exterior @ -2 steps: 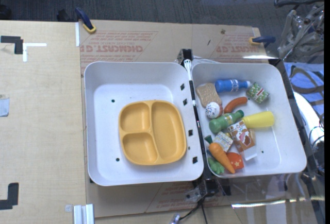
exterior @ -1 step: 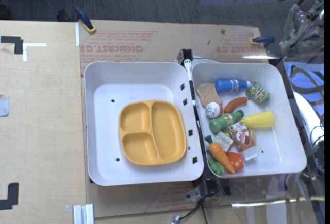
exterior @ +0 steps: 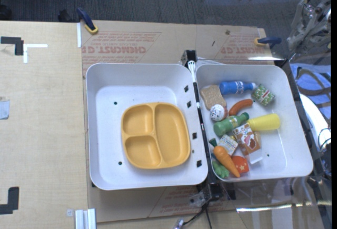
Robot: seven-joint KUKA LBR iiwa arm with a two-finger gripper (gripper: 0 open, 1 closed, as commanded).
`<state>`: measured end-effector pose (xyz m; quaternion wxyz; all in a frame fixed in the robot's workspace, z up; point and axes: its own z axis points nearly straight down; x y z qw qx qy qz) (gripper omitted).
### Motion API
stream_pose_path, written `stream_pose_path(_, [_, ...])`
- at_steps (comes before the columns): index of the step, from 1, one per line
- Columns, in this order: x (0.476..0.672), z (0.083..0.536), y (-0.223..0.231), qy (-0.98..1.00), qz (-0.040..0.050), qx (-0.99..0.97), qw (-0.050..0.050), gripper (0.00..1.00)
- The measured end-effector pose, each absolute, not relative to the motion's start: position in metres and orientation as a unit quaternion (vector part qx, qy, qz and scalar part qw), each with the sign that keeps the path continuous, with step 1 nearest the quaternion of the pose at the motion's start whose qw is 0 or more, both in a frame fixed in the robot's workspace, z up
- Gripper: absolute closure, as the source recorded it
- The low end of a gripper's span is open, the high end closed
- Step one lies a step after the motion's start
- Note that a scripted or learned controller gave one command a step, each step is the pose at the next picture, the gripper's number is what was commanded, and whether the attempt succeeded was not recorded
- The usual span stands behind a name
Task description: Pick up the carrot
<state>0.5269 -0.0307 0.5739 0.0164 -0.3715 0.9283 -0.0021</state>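
Note:
The carrot (exterior: 227, 160) is an orange cone lying slantwise near the front left corner of the right bin (exterior: 295, 133), its thick end towards the bin's left wall. It lies between a green vegetable (exterior: 221, 171) on its front side and a red item (exterior: 242, 163) to its right, touching both. A small white carton (exterior: 228, 143) lies just behind it.
The right bin also holds a blue bottle (exterior: 237, 87), a bread slice (exterior: 212, 97), a white ball (exterior: 217, 112), a red sausage (exterior: 241, 106), a green bottle (exterior: 230, 123), a yellow cylinder (exterior: 265, 122) and a snack packet (exterior: 248, 139). A yellow divided plate (exterior: 156, 135) sits in the left bin (exterior: 100, 117). Grey metalwork with cables (exterior: 311, 20) stands beyond the far right corner.

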Motion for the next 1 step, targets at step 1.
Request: stream_pose_path(1, [0.5297,0.5839,-0.0309,0.929,-0.0026,-0.370,0.021,1.00])
